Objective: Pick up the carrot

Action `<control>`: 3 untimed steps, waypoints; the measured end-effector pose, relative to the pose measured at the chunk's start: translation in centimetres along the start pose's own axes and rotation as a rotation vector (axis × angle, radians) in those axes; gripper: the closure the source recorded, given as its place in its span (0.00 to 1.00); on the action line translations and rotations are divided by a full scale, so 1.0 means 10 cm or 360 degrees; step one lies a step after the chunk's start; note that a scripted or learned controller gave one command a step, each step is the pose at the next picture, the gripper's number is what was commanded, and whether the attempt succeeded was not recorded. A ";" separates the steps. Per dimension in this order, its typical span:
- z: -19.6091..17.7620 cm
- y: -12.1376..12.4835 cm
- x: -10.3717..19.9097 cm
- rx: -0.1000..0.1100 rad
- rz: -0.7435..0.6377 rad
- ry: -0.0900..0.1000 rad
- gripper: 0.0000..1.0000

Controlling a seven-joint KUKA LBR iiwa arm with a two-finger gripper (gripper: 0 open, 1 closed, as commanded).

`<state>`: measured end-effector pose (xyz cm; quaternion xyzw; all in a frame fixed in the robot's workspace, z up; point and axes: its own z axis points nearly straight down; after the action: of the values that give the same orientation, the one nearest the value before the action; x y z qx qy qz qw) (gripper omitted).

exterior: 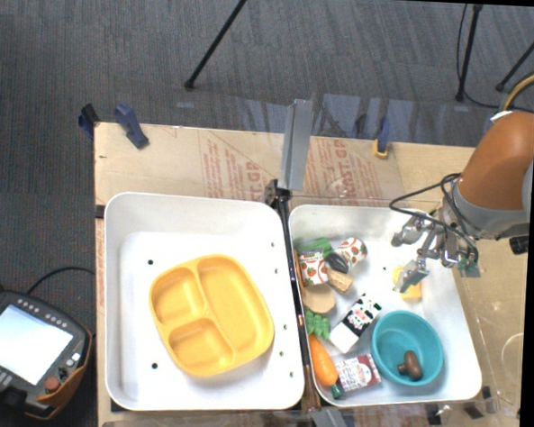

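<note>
The carrot (324, 364), orange with a green leafy top, lies along the left wall of the right bin (467, 312), near its front corner. It rests between a pink packet (358, 374) and the bin wall. My gripper (412, 253) hangs over the back right part of the same bin, well away from the carrot, up and to its right. Its fingers stand apart with nothing between them. A small yellow object (411, 288) lies just below one fingertip.
A teal bowl (395, 338) holding a brown piece stands to the right of the carrot. A black-and-white carton (357, 317), a round bun (318, 300), a strawberry box (312, 267) and a can (353, 250) crowd the bin's left side. The left bin (130, 236) holds a yellow divided plate (211, 315).
</note>
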<state>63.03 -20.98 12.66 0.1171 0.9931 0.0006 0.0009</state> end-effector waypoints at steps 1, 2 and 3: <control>-0.24 0.04 -0.05 0.0001 -0.0260 -0.0008 0.00; 0.07 -0.01 -0.08 -0.0001 -0.0064 0.0002 0.00; 0.03 0.02 -0.09 0.0001 -0.0100 -0.0003 0.00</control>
<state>63.93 -21.02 12.34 0.0858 0.9963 0.0001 0.0017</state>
